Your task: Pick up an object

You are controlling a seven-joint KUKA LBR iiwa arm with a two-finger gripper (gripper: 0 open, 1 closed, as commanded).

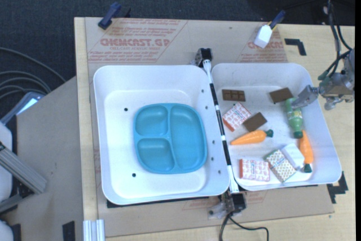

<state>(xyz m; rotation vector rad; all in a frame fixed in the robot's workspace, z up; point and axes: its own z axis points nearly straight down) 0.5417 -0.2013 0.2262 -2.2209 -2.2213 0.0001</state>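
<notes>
White plastic bins sit side by side on the wooden bench [152, 42]. At the centre of the left bin [107, 138] lies a blue divided tray [169, 138]. The right bin [324, 169] holds a scatter of small things: a chocolate bar [233, 95] at its 11 o'clock, a brown block [280, 95] at 1 o'clock, a green bottle [294, 118] at 3 o'clock, an orange carrot [250, 137] near the centre, and a red-patterned packet [254, 170] at 7 o'clock. At the bin's 2 o'clock rim the gripper [307, 96] reaches in from the right, just above the green bottle and beside the brown block. Whether its fingers are apart or together cannot be told, and nothing is seen between them.
</notes>
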